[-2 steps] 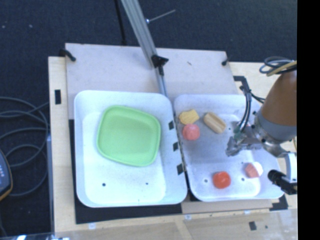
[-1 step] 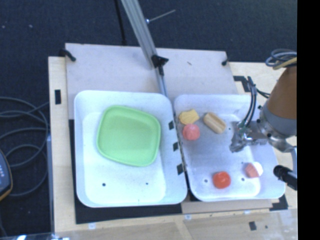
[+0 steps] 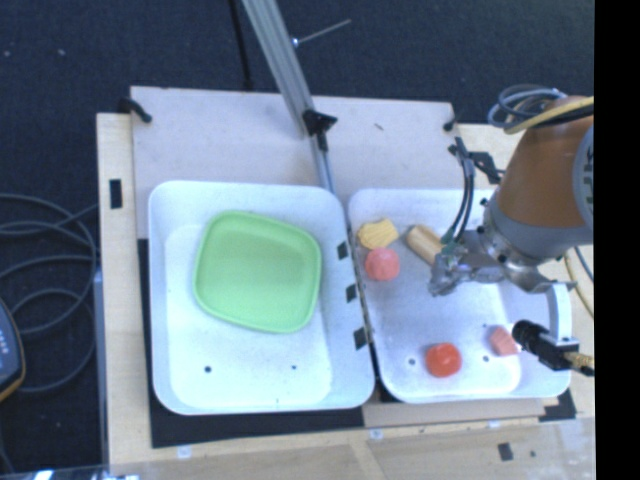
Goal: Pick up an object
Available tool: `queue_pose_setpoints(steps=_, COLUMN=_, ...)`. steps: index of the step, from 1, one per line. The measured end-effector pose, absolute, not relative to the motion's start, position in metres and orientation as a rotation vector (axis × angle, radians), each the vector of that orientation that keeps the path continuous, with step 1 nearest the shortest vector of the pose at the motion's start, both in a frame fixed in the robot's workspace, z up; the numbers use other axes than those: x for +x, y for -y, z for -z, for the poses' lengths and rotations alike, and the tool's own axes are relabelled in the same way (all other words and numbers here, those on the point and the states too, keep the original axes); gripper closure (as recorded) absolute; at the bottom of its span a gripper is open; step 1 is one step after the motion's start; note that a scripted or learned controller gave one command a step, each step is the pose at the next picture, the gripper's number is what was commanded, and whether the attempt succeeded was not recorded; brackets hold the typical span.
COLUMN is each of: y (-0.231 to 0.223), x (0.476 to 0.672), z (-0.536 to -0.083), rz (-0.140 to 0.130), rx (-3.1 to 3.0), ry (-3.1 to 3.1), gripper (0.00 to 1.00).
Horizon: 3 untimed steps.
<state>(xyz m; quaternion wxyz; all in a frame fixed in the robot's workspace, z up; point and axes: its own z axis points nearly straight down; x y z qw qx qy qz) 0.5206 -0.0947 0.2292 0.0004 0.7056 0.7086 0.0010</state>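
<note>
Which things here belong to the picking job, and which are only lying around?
For the job:
- tool, above the right bin
- yellow piece
- pink ball
- tan block
- red ball
- small pink piece

Lying about:
- green plate in the left bin
- black cables

Well to the left of the jaws, a green square plate lies flat in the left white bin. The right white bin spreads beneath the jaws. Small black clips sit along the seam between the bins, left of the jaws. Both bins rest on a pale wooden bench. Beyond and left of the jaws, a slanted metal pole rises from the backing board. Far left, black cables loop over dark floor.
</note>
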Motion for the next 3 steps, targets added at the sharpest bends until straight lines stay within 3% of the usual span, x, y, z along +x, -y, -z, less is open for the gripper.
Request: queue_pose_setpoints(steps=3, y=-0.061, x=0.568, z=-0.238, rz=0.000, rx=2.218, ry=-2.225, gripper=1.00)
